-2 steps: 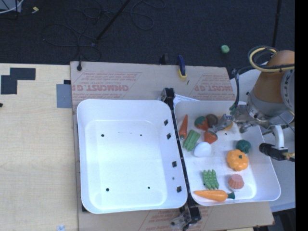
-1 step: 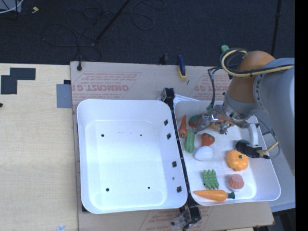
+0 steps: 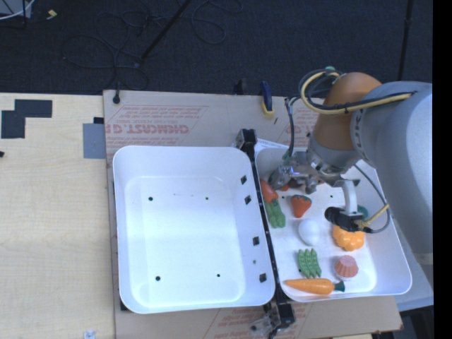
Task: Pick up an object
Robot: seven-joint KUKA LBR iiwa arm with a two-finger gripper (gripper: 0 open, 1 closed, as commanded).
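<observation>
My gripper (image 3: 295, 179) hangs low over the far part of the right bin (image 3: 395, 277), under the orange-banded wrist. Just below it lies a red strawberry (image 3: 301, 205). Left of it, a red-orange piece (image 3: 268, 189) and a green vegetable (image 3: 275, 215) rest against the bin's left wall. A white egg (image 3: 308, 231) sits in the middle of the bin. Further toward the front are a green ridged piece (image 3: 308, 263), a carrot (image 3: 311, 286), a pink round piece (image 3: 347, 267) and an orange pepper (image 3: 349, 239). The arm hides the bin's far right corner.
The left bin (image 3: 127, 189) stands beside the right one, joined by a black divider with clips (image 3: 256, 210). Cables loop from the arm over the right bin near the pepper. A cardboard sheet (image 3: 176, 122) lies under both bins.
</observation>
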